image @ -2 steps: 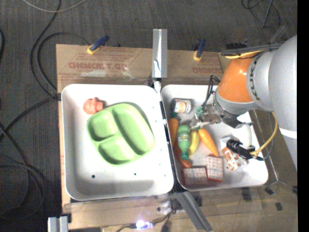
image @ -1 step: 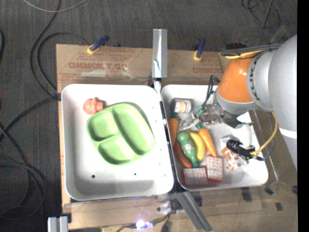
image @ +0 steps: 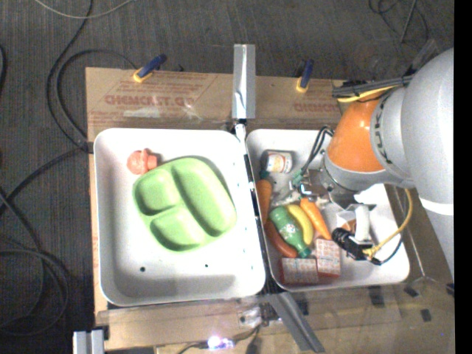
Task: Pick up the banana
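Note:
The banana [image: 302, 220] is a short yellow piece lying in the right bin [image: 394, 271], wedged between a green bottle [image: 287, 227] on its left and an orange carrot [image: 317, 221] on its right. My gripper [image: 307, 187] hangs low over the bin just above the banana's upper end, under the orange wrist band [image: 354, 142]. The dark gripper body hides whatever is directly beneath it. Nothing can be seen lifted off the pile.
The right bin also holds a small can [image: 278, 161], a second carrot [image: 264, 195] along the left wall, a hot dog [image: 279, 243] and red-and-white boxes [image: 317, 265]. The left bin [image: 118, 271] holds a green divided plate [image: 184, 201] and a pink toy [image: 141, 161].

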`<state>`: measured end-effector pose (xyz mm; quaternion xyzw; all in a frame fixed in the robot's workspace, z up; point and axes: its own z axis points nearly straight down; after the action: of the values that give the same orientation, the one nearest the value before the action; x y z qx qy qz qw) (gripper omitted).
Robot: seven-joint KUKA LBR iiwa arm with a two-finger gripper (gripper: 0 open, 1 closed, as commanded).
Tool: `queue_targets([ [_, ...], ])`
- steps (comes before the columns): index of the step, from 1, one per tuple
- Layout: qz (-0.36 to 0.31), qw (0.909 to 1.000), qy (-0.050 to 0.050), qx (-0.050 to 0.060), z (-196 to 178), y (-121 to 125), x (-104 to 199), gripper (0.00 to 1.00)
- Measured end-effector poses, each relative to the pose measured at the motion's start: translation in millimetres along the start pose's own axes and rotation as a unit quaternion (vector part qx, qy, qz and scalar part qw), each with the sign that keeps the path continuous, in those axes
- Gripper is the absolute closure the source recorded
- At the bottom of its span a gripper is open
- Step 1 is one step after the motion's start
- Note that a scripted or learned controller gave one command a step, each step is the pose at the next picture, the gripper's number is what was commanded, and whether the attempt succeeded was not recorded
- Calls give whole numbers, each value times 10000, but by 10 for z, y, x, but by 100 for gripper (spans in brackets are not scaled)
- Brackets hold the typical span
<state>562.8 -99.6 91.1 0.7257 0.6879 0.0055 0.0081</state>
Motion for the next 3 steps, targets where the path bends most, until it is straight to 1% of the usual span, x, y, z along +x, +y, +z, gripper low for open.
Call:
queue_targets([
  [1,2892,9573,-1,3,-5,-392,8,0],
  [2,3583,9335,-42,114,-931,-626,377,0],
  [3,3038,9527,-40,120,-913,67,883,0],
])
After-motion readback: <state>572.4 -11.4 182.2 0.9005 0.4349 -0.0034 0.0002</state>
